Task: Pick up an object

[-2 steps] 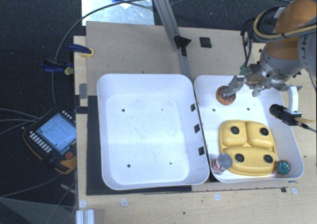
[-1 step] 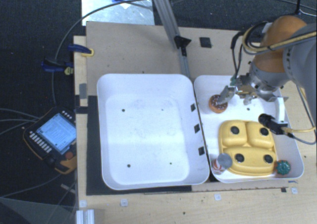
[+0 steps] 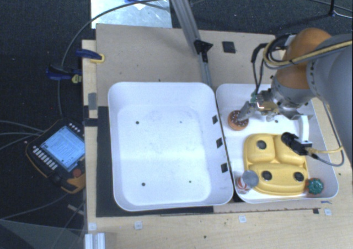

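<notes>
In the right bin [image 3: 325, 132] lies a small brown ring with pale speckles [image 3: 238, 120], close to the bin's left wall. My gripper [image 3: 249, 109] hangs just above and to the right of this ring, its tip at the ring's upper edge. A large yellow moulded object [image 3: 276, 165] with dark holes fills the bin's front half. A small grey and red piece [image 3: 247, 179] sits at the yellow object's front left corner. At the front right corner is a teal ball [image 3: 315, 186].
The left bin [image 3: 160, 143] is a bare white tray. The grey arm with its orange band [image 3: 306, 44] reaches in over the right bin's far right side, with cables around it. A metal pole [image 3: 187, 16] slants over the bench's back edge. A handheld pendant [image 3: 58, 151] lies left of the bench.
</notes>
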Controlling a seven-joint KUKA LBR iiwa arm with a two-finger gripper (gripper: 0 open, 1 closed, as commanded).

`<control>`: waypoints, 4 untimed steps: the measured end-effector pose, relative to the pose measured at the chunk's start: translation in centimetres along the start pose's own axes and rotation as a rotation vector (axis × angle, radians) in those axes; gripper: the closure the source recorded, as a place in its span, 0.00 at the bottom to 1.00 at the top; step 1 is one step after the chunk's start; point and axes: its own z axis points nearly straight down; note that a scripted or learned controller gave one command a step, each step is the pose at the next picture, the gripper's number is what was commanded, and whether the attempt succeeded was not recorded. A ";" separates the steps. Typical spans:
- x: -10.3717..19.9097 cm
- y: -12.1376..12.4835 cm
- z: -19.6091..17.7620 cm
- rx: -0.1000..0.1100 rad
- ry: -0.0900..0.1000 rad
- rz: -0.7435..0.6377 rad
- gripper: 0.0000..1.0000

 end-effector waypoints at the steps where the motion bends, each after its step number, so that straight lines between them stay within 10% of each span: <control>1: 0.1 0.1 -1.0 -0.002 0.001 -0.001 1.00; 3: -0.2 -0.6 -10.6 -0.002 0.000 -0.003 1.00; 4: 4.9 -1.1 -10.0 0.004 0.003 -0.009 1.00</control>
